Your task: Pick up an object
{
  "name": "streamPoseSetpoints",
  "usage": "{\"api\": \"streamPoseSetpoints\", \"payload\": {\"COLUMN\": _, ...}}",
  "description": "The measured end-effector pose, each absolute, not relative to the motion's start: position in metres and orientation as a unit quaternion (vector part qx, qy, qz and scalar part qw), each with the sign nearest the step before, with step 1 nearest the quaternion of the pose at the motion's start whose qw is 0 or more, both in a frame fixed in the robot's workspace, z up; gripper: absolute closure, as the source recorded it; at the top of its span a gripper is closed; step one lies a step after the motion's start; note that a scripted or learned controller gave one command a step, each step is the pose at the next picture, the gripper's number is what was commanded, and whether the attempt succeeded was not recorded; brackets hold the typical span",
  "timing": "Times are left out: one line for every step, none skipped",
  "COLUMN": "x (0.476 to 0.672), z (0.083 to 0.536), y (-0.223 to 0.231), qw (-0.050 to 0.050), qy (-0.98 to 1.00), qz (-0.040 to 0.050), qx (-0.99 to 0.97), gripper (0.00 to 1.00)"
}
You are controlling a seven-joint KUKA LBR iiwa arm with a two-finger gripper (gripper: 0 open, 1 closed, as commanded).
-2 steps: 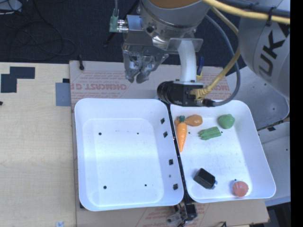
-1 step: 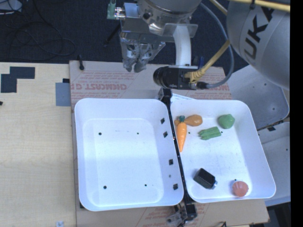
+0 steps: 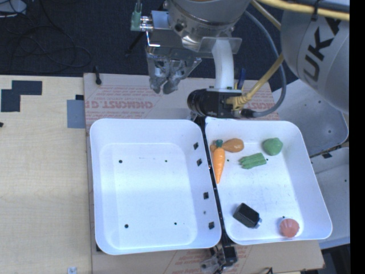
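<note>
Camera view — tapered orange carrot point(image 3: 218, 163).

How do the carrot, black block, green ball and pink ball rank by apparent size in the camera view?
1. carrot
2. black block
3. green ball and pink ball: look alike, not ranked.

We find two bins side by side — the right bin point(image 3: 308, 170) holds a carrot point(image 3: 218, 163) at its left wall, a block point(image 3: 247, 215) nearer the front; the left bin point(image 3: 100, 181) adjoins it.

"UK" in dark letters on the grey arm point(image 3: 319, 44), upside-down "CHEMCAST" printed on the brown board point(image 3: 128, 103)
</note>
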State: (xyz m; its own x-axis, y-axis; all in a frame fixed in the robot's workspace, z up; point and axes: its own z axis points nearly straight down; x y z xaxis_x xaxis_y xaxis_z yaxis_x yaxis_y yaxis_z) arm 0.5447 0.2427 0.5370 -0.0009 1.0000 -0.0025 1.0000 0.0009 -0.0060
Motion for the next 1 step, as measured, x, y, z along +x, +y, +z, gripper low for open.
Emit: {"api": "streamPoseSetpoints", "payload": {"x": 0.5348, "z": 0.5369, "y": 0.2426, "qw": 0.001, "qy": -0.708, "qz": 0.0033, "qx": -0.707, "gripper": 1.00}}
